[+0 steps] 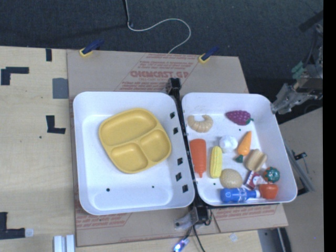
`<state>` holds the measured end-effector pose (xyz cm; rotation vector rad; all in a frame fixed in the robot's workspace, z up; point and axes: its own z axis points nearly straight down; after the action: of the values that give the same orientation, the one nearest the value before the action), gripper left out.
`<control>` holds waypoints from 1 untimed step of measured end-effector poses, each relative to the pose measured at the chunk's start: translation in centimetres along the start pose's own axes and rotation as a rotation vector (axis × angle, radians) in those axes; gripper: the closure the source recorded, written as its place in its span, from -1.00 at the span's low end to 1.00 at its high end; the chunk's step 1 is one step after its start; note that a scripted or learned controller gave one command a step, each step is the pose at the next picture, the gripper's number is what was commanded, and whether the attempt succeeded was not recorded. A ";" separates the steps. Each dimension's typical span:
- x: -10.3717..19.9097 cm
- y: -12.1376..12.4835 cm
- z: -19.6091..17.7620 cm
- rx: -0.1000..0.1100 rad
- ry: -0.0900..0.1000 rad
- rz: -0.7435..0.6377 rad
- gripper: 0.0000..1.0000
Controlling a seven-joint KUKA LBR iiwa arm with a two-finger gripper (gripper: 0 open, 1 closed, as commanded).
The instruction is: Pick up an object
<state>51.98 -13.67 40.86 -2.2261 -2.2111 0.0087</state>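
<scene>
Gripper (286, 100) is hanging off the right bin's (210, 100) upper right corner, just outside the rim; nothing is sitting between its tips, and how far apart they are I cannot tell, the metalwork being too blurred there; it is probably parked clear so the camera is seeing the whole load.

Pickable things are all crowding the right bin: a purple grape bunch (239, 117) nearest the gripper, lying alone with bare floor round it; a croissant (200, 123) near the divider; a long orange carrot (198, 156) beside a corn cob (216, 161); a blue bottle (237, 195) along the front wall, touching its neighbours.

Left bin (89, 193) is holding a yellow divided plate (135, 139); likely a drop-off spot.

Judgement: the grapes are offering the easiest approach; the lower right cluster is risking a pinch on two items.
</scene>
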 end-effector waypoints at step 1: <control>-2.8 -3.8 2.9 -0.002 0.001 -0.004 1.00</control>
<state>48.18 -16.44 38.02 -2.2221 -2.2164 0.0047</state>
